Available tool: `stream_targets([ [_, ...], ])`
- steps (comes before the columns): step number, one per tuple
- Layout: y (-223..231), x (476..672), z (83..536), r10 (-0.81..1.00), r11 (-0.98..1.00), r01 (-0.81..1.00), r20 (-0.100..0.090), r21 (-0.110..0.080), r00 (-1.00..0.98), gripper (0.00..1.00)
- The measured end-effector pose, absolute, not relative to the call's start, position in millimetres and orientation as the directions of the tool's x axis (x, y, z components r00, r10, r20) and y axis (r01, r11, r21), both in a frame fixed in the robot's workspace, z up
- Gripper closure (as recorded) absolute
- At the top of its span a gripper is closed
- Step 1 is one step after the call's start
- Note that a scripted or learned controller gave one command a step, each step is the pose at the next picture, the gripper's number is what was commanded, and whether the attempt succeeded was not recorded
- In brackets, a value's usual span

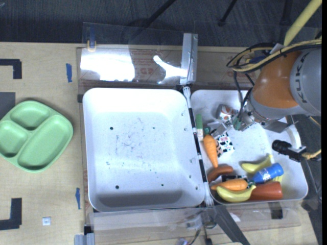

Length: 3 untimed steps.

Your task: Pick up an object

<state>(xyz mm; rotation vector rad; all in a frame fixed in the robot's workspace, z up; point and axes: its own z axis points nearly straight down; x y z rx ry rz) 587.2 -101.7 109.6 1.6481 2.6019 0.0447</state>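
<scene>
The right bin holds a pile of toys. An orange carrot lies by its left wall, with a black-and-white spotted piece beside it. Along the front lie a yellow banana, a blue bottle, a red piece, a brown sausage shape and a second banana with an orange piece on it. My gripper hangs low over the bin's back part, just above and right of the spotted piece, next to a small grey and red item.
The left bin is bare white with faint marks. A green divided plate sits on the bench at far left. A green marker lies along the wall between the bins. Cables and the arm's body crowd the right side.
</scene>
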Motion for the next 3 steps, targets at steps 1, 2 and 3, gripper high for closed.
stream_targets([
  [1,-103,596.8,110,0.764,0.645,0.763,-0.048,0.048,-0.643,0.0],
  [2,-99,590.5,111,0.669,0.743,0.668,-0.057,0.041,-0.741,0.0],
  [3,-99,569.7,110,0.72,0.694,0.719,-0.057,0.047,-0.691,0.0],
])
